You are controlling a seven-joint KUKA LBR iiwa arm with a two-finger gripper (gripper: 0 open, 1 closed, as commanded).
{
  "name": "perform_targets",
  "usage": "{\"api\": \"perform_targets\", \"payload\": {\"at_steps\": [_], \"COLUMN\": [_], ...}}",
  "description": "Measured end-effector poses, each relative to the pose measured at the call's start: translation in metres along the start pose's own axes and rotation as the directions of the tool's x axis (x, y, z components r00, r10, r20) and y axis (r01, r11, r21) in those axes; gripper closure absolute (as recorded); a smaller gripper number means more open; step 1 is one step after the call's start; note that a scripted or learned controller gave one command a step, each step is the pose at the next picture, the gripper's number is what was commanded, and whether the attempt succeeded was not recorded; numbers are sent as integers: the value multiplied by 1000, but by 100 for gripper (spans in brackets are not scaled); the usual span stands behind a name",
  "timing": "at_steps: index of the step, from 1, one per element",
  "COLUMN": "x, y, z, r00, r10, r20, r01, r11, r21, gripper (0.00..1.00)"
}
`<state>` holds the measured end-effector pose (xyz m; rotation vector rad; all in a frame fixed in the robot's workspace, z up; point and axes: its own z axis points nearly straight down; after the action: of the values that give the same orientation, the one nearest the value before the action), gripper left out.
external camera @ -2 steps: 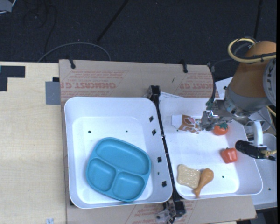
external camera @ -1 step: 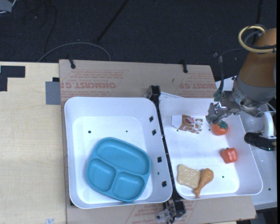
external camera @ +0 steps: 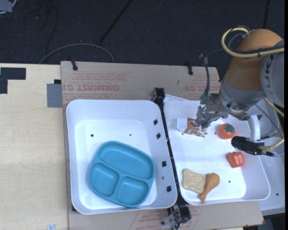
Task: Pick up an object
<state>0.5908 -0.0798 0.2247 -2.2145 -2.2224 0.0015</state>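
Arm: grey with an orange band, reaching in from the right over the right bin [external camera: 259, 188].
Tool [external camera: 201, 122]: low over the upper part of the right bin, right at a small brown-and-white packet [external camera: 193, 128]; I cannot tell whether it is open or closed, nor whether it has hold of anything (the wrist blocks the view there).
Packet: flat on the bin floor near the divider between the bins, directly under the tool.
Tomato [external camera: 225, 131]: just right of the tool, on the bin floor, apart from the packet.
Red pepper [external camera: 235, 159]: below the tomato, towards the bin's right side.
Toast slice [external camera: 194, 180]: near the front wall of the right bin, touching a chicken drumstick [external camera: 209, 184] on its right.
Left bin [external camera: 77, 128]: holds a blue divided plate [external camera: 121, 173] lying in its lower half, tilted a little.
Table [external camera: 24, 147]: light wood, left of the bins.
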Motion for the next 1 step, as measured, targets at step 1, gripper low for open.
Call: {"api": "perform_targets", "payload": {"at_steps": [1], "x": [44], "y": [6], "z": [-2], "r00": [1000], "r10": [0], "r20": [1], "r01": [0], "r11": [1000], "r21": [-1], "gripper": [100]}}
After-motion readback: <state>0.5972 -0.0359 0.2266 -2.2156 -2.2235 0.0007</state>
